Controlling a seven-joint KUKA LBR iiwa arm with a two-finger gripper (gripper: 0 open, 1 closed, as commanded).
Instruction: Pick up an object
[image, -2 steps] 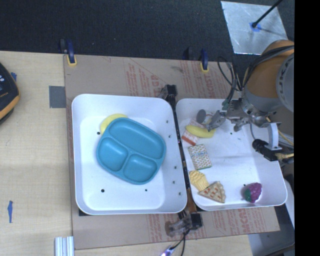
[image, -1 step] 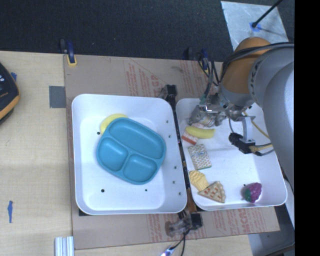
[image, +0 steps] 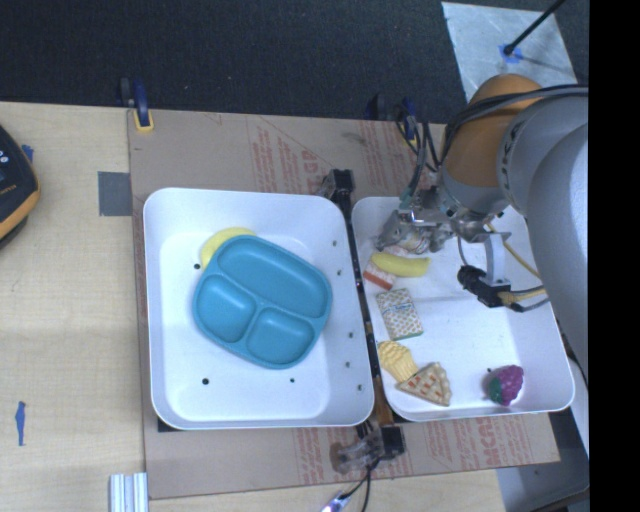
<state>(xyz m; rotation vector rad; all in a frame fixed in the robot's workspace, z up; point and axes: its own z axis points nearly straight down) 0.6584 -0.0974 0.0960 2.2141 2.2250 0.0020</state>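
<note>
Far left edge: a black and orange device (image: 12, 195) sits on the wooden bench (image: 70, 350), half cut off.
Left bin (image: 170, 400): a blue divided tray (image: 263, 301) lies across the middle, three compartments facing up.
Under the tray: a yellow item (image: 222, 241) peeks out at the tray's upper left, mostly covered.
Divider: the two bins touch, with dark clamps (image: 340, 183) at the top and bottom of the seam.
Right bin (image: 540, 400): crowded along its left side.
Banana (image: 398, 265): yellow with an orange end, lying just below the claw.
Patterned packet (image: 400, 314): just below the banana, tilted.
Fries (image: 397, 358): yellow, near the seam, touching the pizza slice (image: 428, 384) beside them.
Purple fruit (image: 505, 384): alone in the lower right corner, well apart from the rest.
Gripper (image: 410, 235): down at the bin's upper left, right above the banana; cables and metal blur together there, so I cannot tell how wide it stands or whether it has anything.
Arm (image: 540, 150): grey bulk with the orange band (image: 490, 115), covering the bin's upper right.
</note>
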